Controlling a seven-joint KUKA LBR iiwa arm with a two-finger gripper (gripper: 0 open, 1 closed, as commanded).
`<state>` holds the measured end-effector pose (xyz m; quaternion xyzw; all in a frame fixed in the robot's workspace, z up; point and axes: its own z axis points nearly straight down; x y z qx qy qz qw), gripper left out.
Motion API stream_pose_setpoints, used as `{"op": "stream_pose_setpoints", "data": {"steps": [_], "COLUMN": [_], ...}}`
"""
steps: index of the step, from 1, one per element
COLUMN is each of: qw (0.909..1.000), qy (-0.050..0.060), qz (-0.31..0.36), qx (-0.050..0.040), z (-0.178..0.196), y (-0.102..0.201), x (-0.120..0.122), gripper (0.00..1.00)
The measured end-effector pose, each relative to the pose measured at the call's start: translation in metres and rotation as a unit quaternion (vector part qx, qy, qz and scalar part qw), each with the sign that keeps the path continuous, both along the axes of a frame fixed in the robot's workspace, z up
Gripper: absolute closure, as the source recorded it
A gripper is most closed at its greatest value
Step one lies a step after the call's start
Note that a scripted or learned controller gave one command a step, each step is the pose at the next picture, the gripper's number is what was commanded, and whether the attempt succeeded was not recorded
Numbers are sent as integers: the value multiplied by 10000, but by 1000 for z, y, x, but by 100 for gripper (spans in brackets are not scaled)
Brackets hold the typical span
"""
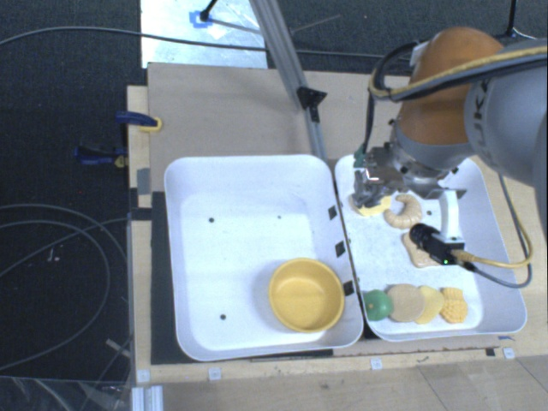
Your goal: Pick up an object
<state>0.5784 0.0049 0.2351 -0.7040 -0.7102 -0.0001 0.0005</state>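
White left bin: a shallow white plastic bin [214, 221] sits on the tan counter [223, 110], touching its twin along the centre seam.
Yellow bowl: a round yellow plastic bowl [306, 294] stands upright in the left bin's near right corner, close to the seam.
White right bin: a second shallow white plastic bin [505, 311] lies just beside the first, under the arm.
Pale yellow piece: a small flat yellow piece [370, 208] lies in the far left part of the right bin, directly under the end effector and partly covered by it.
End effector: the dark two-finger end effector [370, 191] points down at the far left of the right bin; whether it is released or clenched cannot be told, and nothing can be seen between its tips.
Tan ring: a curved tan ring-shaped toy [401, 212] lies just right of the end effector.
Front row: a green ball [377, 301], a tan disc [404, 302], a pale yellow wedge [428, 304] and a waffle-patterned yellow piece [453, 306] sit side by side along the near edge.
Arm: the grey arm with its orange band [449, 84] reaches in from the right.
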Motion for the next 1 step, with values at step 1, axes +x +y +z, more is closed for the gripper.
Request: {"op": "stream_pose_setpoints", "data": {"steps": [1], "qw": [10000], "qy": [-1], "qz": [14], "qx": [10], "z": [3], "y": [57], "x": [-22], "gripper": [100]}}
